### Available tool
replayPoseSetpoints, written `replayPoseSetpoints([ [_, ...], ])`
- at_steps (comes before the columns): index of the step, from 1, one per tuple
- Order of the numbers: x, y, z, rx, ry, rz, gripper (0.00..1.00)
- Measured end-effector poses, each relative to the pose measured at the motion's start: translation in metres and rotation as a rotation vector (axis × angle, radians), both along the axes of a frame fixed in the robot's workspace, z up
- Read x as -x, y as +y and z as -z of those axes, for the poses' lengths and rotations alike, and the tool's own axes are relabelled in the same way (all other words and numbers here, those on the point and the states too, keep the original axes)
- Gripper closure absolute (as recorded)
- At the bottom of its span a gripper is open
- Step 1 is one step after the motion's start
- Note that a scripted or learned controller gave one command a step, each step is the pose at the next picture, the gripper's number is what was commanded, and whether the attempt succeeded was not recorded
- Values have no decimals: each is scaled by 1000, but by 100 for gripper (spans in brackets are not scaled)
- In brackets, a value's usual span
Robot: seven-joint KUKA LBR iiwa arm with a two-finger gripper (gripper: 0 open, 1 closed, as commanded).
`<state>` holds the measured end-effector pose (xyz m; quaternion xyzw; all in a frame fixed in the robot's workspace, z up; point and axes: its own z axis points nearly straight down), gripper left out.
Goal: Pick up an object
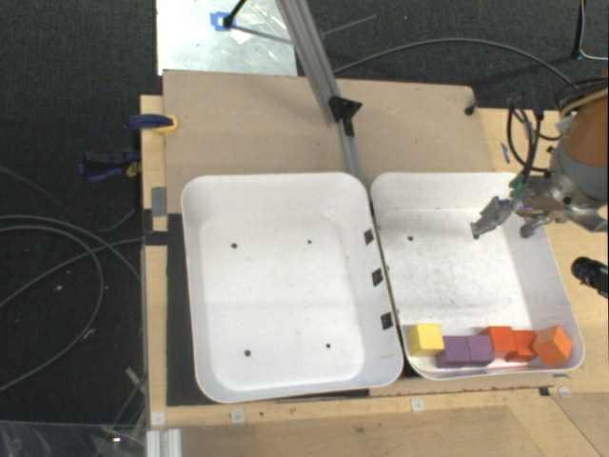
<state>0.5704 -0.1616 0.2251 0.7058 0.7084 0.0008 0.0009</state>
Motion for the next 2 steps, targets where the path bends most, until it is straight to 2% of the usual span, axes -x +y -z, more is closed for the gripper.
replayPoseSetpoints([
  [1,64,52,64,-5,11,0,0],
  [2,86,79,74,-2,3,-1,0],
])
